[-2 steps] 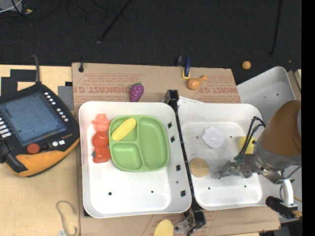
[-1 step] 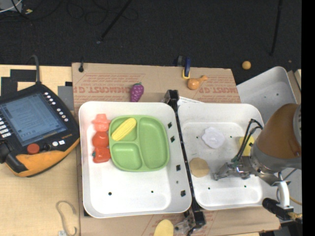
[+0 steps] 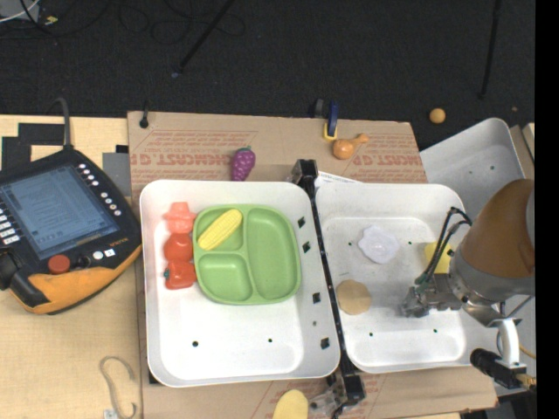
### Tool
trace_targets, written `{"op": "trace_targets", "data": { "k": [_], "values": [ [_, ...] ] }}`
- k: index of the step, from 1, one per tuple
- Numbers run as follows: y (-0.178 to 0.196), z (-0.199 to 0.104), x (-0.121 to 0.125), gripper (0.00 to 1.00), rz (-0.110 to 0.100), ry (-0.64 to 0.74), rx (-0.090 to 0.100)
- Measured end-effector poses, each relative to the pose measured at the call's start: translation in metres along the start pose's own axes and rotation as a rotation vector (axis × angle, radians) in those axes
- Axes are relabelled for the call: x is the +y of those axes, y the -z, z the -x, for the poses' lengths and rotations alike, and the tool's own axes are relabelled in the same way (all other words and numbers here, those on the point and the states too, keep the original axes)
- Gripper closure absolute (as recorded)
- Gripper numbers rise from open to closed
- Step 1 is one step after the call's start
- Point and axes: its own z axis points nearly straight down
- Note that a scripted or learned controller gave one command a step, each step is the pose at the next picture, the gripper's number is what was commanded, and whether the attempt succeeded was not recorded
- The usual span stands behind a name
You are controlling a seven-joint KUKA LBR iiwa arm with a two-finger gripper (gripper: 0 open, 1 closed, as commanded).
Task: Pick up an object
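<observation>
Arm: I see it [image 3: 498,243] coming in at the right edge of the frame, its grey and orange body over the right side of the right bin [image 3: 393,356].
Gripper: I make it out [image 3: 422,304] low over the floor of the right bin, in the lower right part of the frame; whether the claw is apart or together I cannot tell, it is too small and dark.
Tan round object: lies [image 3: 355,297] on the right bin floor, left of the gripper and near it, not touching as far as I can see.
Pale clear object: sits [image 3: 379,244] higher in the right bin, above the tan one and apart from it.
Yellow object: I see a bit of it [image 3: 434,253] just beside the arm, partly hidden by cables.
Left bin: holds [image 3: 227,347] a green divided plate [image 3: 262,264] in its upper half.
Corn cob: yellow, lying tilted [image 3: 217,228] in the plate's upper left compartment.
Red toy: lies [image 3: 179,247] just left of the plate, touching its rim.
Outside the bins: purple grapes [image 3: 242,162] and an orange toy [image 3: 347,146] on the cardboard above; a control pendant [image 3: 61,225] at the left of the frame.
</observation>
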Motion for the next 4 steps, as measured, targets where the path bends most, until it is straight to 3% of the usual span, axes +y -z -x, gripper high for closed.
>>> {"op": "trace_targets", "data": {
  "k": [2, 3, 4],
  "values": [
    [0.102, 0.000, -0.001, 1.00, 0.004, 0.008, -0.002],
    [0.131, 0.001, -0.001, 1.00, 0.002, 0.008, -0.002],
    [0.133, -0.057, 0.020, 1.00, 0.000, 0.013, 0.001]
  ]
}}
